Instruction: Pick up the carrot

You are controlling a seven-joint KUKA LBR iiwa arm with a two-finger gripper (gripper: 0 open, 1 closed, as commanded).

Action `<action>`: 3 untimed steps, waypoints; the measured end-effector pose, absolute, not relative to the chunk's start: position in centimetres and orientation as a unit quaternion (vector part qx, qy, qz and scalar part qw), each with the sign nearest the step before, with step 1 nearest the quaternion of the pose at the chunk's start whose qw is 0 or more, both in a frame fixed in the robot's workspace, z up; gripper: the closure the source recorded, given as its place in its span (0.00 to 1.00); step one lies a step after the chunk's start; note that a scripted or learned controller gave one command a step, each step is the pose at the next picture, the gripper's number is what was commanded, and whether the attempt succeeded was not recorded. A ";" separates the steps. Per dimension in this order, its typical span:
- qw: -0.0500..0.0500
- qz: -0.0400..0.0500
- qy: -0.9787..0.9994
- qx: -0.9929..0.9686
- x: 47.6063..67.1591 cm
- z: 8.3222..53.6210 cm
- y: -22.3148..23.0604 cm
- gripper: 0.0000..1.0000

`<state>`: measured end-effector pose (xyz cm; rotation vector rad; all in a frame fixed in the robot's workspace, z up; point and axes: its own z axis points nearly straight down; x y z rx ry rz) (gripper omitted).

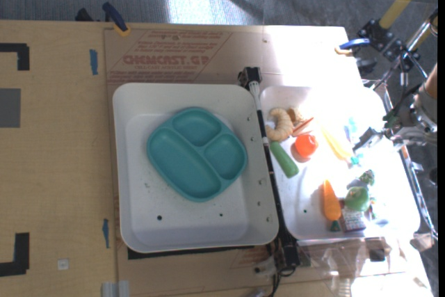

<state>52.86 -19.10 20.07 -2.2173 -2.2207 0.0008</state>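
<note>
while carrot (331,199) lies near right bin (306,222) front edge, gripper (368,139) state unclear.

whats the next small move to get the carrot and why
Probably bring the gripper in from the right bin's far edge and down the view toward the small orange carrot. The carrot lies free near the bin's lower end, beside a green toy vegetable, and the gripper hangs well above it in the view.
</note>
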 end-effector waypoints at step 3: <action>-0.005 -0.002 -0.795 -0.607 48.4 9.0 -12.0 0.00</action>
